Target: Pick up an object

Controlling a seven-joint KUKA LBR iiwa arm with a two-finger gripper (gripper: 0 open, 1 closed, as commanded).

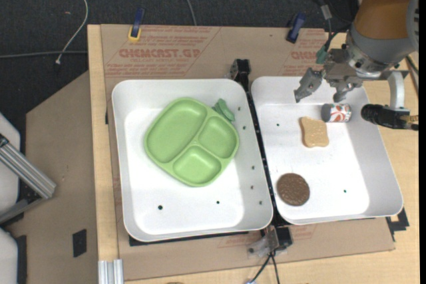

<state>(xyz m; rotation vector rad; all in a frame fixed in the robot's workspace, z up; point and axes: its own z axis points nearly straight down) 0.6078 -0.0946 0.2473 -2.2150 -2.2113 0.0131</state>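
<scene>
**Open gripper poised over the right bin, nothing held**

Two white bins sit side by side. The right bin holds three things: a small red-and-white can lying just below the gripper, a tan toast-shaped piece a little further below it, and a round brown cookie well below. The left bin, off to the gripper's left, holds one green divided plate, smooth plastic with three compartments. The arm reaches in from above right, fingers spread apart and gripping nothing.
</scene>
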